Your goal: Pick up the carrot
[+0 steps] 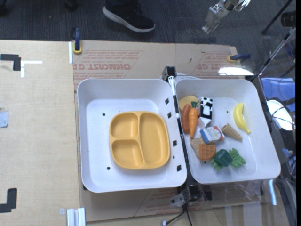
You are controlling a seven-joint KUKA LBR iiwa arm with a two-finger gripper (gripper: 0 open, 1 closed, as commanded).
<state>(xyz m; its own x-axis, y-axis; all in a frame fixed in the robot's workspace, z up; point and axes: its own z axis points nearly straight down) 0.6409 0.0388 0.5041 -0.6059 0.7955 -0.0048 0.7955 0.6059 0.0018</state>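
Claw (217, 14) high at top right, beyond far edge of bins, over dark floor; grip state impossible to tell. Carrot (193, 120) well below and slightly left of claw, lying in right bin (263, 121) near its left wall, untouched. Banana (241, 117) below claw, slightly right. Yellow divided tray (139, 140) in left bin (89, 126), far lower left of claw.
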